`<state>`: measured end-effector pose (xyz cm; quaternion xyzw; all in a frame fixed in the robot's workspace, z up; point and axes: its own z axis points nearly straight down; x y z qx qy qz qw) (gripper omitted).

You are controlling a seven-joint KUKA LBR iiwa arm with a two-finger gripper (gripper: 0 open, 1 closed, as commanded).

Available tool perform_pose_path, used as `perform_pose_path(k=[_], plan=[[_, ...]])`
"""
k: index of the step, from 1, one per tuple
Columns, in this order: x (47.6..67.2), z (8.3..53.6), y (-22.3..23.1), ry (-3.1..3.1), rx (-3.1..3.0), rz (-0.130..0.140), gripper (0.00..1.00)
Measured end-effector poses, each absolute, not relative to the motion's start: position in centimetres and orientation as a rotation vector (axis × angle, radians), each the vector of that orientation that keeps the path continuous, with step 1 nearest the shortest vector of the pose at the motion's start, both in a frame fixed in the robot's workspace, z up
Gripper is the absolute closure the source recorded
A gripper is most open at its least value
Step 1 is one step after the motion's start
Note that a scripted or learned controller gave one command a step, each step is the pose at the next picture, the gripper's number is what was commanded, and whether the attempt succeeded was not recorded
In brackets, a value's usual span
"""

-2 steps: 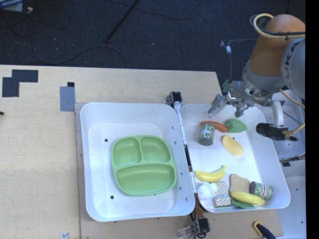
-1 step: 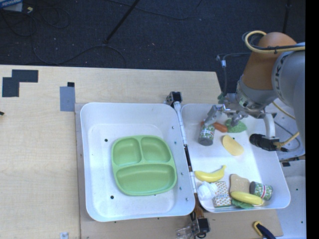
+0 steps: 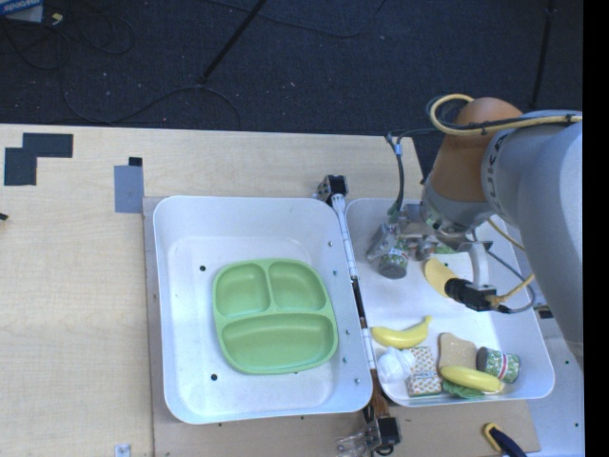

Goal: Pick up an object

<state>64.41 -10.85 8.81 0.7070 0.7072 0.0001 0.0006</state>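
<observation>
Claw (image 3: pixel 391 253) low at right bin's (image 3: pixel 539 350) far-left corner, grip unclear; curved yellow bananas (image 3: pixel 402 334) nearer; glossy green divided tray (image 3: pixel 274 314) left.

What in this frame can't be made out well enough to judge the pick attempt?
- Gripper: small and blurred in the camera view; finger state and any contact unreadable.
- Right bin: its far right part is covered by the arm.
- Banana beside the gripper: partly hidden by a black cable piece.
- Cluster of small items in the near corner: overlapping, too small to identify.

glossy green plastic plate (image 3: pixel 275 314), matt wooden bench (image 3: pixel 67 312)
</observation>
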Motion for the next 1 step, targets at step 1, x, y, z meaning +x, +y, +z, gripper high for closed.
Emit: perform_pose_path(k=[1], plan=[[64.42, 9.83, -10.91, 2.219, 2.224, 0.001, 1.0]])
